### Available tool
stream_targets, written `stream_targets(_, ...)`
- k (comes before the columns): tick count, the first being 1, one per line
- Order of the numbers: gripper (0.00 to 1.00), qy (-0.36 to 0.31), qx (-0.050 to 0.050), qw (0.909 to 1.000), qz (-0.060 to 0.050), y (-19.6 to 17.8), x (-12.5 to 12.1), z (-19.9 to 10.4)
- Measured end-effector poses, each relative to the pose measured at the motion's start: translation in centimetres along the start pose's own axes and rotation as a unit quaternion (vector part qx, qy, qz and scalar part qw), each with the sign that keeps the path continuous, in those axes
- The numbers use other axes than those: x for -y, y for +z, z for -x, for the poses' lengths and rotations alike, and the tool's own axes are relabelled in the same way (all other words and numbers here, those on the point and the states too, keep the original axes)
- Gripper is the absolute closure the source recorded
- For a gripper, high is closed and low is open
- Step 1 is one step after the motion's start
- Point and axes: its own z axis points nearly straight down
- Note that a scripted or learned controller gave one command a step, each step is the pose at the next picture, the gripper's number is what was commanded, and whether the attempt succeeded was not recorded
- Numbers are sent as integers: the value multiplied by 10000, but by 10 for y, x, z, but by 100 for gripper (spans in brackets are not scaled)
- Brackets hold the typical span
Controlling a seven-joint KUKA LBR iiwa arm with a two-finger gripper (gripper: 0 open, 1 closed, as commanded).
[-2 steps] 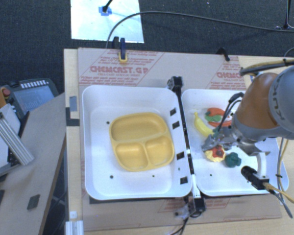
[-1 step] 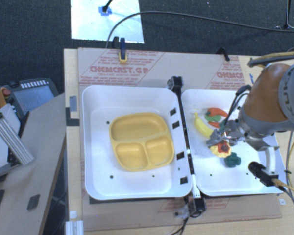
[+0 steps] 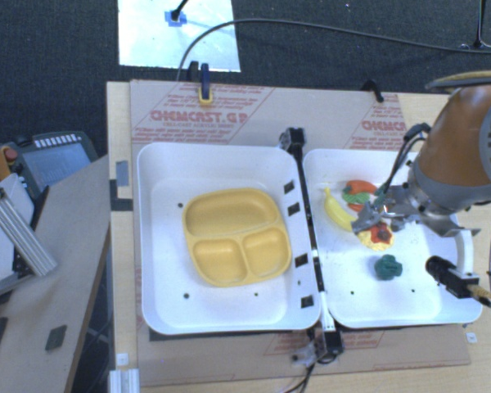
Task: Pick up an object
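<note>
Well to the gripper's left, the left bin [image 3: 159,187] carries a yellow divided tray [image 3: 233,236] lying flat near its middle, its three compartments showing nothing inside; it looks set there as a place for sorted items rather than as something to lift. A black divider strip [image 3: 304,228] runs between the two bins, still left of the gripper. Across it, in the right bin [image 3: 344,301], a yellow toy banana [image 3: 336,210] lies just to the gripper's left, with an orange-and-green toy vegetable [image 3: 359,187] slightly beyond it and further up the view. The gripper [image 3: 375,217] hangs low over this cluster, reaching in from the right on the grey arm with its orange band [image 3: 462,142]. A red and orange toy piece [image 3: 380,235] sits directly beneath or against the gripper's tip, and it seems the likeliest target, though whether it is actually caught cannot be told, since the metal tip blends with the toy colours at this slant. A dark green toy, perhaps broccoli [image 3: 387,266], rests just below the gripper in the view, apart from the others. The toys lie loosely scattered, which leaves room for a descent between them.
</note>
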Motion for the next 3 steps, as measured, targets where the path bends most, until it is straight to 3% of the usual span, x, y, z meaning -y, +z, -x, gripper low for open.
stream_targets(1, 100, 5, 3, 10000, 1, -45, -4, 6)
stream_targets(3, 100, -23, -16, 10000, -30, -26, -5, -94)
